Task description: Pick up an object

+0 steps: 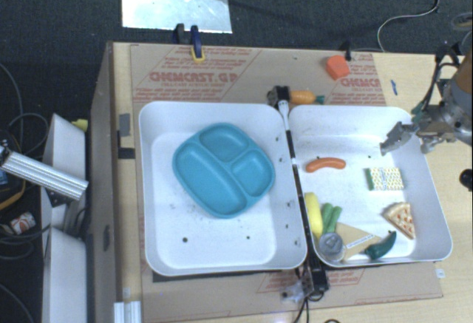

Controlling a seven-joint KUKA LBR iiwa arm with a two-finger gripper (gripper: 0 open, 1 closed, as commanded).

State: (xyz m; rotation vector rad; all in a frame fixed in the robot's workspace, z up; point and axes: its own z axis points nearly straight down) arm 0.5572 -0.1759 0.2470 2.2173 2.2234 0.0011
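Open floor shows across the upper half of the right bin (443, 240), above the sausage (326, 164). The toys crowd its lower edge: banana (313, 212), green pepper (381, 246), pizza slice (400, 219). Red print on the counter (222, 66) above the left bin (159, 188) reads CHEMCAST. The gripper (392, 138) hangs near the right bin's upper right corner, whether wide or narrow I cannot tell, well right of the sausage.

The arm (452, 111) is cut off by the right edge, only its wrist end showing. The small round metal lid (330, 244) hides the lower ends of the banana (313, 213) and green pepper (330, 217). The print on the small card (385, 179) is too fine to read.
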